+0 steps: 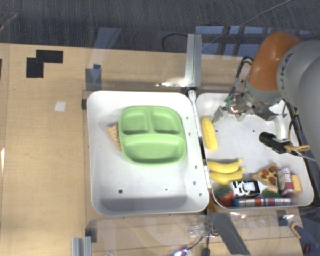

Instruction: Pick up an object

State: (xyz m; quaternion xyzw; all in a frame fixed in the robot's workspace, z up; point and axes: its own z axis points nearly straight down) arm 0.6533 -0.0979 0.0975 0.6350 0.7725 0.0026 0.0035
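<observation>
The gripper (232, 110), partly masked by the arm's wrist over the right bin's (309, 196) far end, has a finger state that cannot be determined, with the corn cob (208, 133) lying just beside it toward the bin's left wall.

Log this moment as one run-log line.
arm: over right bin | gripper: above bin floor, nothing held | corn cob, bananas: untouched | grasp: pending

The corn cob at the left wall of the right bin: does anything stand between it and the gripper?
Nothing visible does. The gripper hangs over bare white floor at the back of the right bin, and the corn cob lies to its left against the wall. The bananas lie nearer the front, off that path.
</observation>
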